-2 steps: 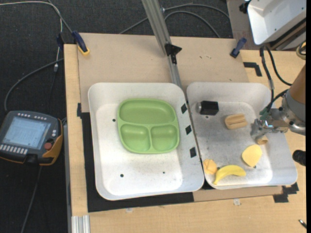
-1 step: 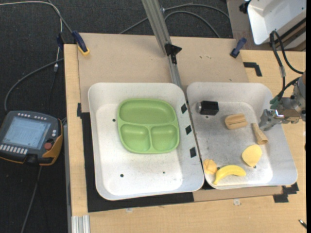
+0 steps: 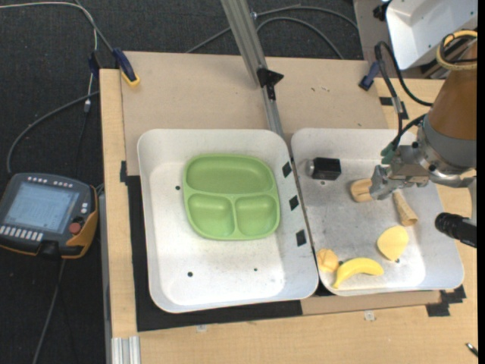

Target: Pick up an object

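Observation:
In the right bin (image 3: pixel 424 279) lie a black block (image 3: pixel 326 168), a tan wooden piece (image 3: pixel 361 190), a tan peg (image 3: pixel 406 210), a yellow slice (image 3: pixel 392 243), a yellow banana (image 3: pixel 358 269) and a small yellow chunk (image 3: pixel 327 260). My gripper (image 3: pixel 385 183) hangs low over the bin's upper middle, right beside the tan wooden piece and just above the tan peg. Whether it touches the wooden piece I cannot tell. The grey wrist hides part of the bin's right side.
The left bin (image 3: pixel 163 279) holds a green divided plate (image 3: pixel 231 197). A slanted metal pole (image 3: pixel 250 44) comes down to the gap between the bins. A teach pendant (image 3: pixel 45 214) lies off the bench at left.

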`<state>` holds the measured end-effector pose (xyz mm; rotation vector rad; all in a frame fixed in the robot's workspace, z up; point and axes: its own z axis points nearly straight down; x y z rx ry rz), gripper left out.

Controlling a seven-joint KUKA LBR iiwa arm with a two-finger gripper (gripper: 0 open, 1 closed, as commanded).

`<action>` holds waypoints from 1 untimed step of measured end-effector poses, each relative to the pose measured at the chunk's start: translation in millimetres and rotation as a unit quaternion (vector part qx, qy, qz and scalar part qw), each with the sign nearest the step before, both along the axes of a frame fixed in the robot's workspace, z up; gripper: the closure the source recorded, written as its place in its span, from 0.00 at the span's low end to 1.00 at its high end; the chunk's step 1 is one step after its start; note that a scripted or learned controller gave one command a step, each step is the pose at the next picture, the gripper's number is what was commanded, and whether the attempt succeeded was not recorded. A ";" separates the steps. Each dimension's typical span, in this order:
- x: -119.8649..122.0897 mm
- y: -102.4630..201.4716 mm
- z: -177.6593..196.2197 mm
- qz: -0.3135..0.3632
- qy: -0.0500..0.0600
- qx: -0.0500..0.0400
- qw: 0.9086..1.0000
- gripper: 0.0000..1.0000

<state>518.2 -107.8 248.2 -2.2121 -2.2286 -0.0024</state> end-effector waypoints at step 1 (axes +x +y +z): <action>21.2 53.9 -14.1 0.000 0.000 0.000 1.000 1.00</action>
